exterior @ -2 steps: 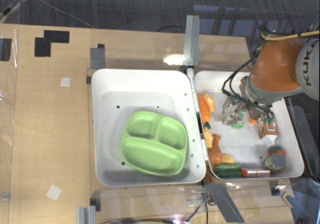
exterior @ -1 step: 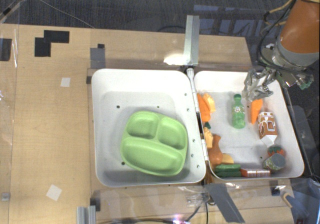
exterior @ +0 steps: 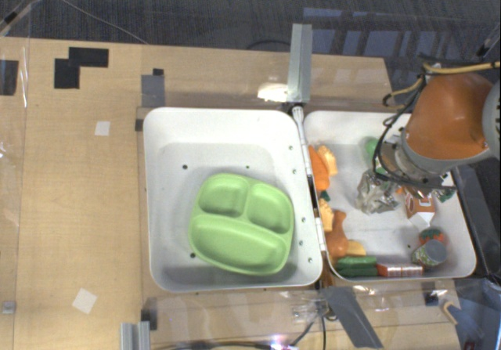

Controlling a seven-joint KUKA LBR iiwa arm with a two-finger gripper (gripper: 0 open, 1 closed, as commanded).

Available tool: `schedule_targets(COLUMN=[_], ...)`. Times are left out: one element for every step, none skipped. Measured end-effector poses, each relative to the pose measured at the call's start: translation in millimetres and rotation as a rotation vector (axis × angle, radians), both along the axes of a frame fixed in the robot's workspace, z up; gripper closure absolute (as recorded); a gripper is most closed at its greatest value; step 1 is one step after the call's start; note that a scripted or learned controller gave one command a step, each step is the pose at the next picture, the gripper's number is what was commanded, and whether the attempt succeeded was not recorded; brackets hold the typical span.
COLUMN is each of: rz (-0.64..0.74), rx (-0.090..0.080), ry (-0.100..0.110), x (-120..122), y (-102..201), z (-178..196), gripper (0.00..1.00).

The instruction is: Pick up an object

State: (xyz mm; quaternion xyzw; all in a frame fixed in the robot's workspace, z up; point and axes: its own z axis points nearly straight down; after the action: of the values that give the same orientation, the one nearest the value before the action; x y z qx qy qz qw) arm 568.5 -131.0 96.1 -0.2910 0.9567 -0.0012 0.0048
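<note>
Worktop (exterior: 70, 207) before us carries two white bins, where we see a green divided plate (exterior: 241, 223) in the left bin (exterior: 160, 145), while the end effector (exterior: 381, 193) hangs over small objects (exterior: 344, 243) in the right bin (exterior: 344, 133), its state we cannot tell.

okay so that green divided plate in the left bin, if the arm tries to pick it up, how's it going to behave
The green divided plate looks like rigid moulded plastic, so probably stiff and light. It lies flat and wide in the left bin, so it likely won't roll or tip. Its smooth glossy surface may slip from the pincer.
</note>
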Motion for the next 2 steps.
schedule_targets(rz=[0.914, 1.106], rx=[-0.006, -0.010], ry=[0.002, 0.002], x=[-40.4, -32.8], y=[35.8, -43.9], z=[50.1, 99.7], gripper=[1.00, 1.00])
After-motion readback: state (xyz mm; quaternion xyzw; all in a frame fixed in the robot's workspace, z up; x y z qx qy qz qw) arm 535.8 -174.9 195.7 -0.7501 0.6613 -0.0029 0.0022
